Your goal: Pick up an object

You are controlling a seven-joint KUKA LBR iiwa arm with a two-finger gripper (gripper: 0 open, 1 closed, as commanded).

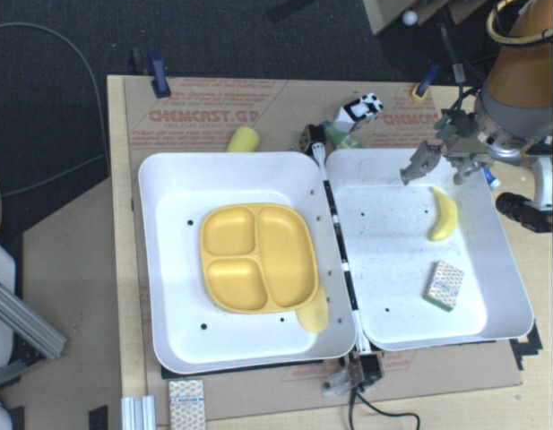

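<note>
Reaching in from the right, our arm (518,70) hangs over the far edge of the right bin (384,321), presumably poised there to pick a target below. Well away from the gripper (442,164), in the left bin (168,240), lies the biggest item, a yellow tray (258,256) with three compartments, resting flat with a small yellow piece (314,313) tucked against its near corner; we judge it too broad and flat for two fingers, so we leave it.

Closest to the gripper is the banana (444,215), just beneath and slightly nearer the camera, lying loose on the bin floor and apart from the walls, which makes it the easy choice. Further toward the camera from the gripper sits a sponge (444,285), tilted, also free-standing.

Our fingers are spread apart and grip nothing; they sit above the banana's upper end, not touching it as far as we can tell. We judge the next move as a short descent, with the fingers straddling the curved body.
</note>
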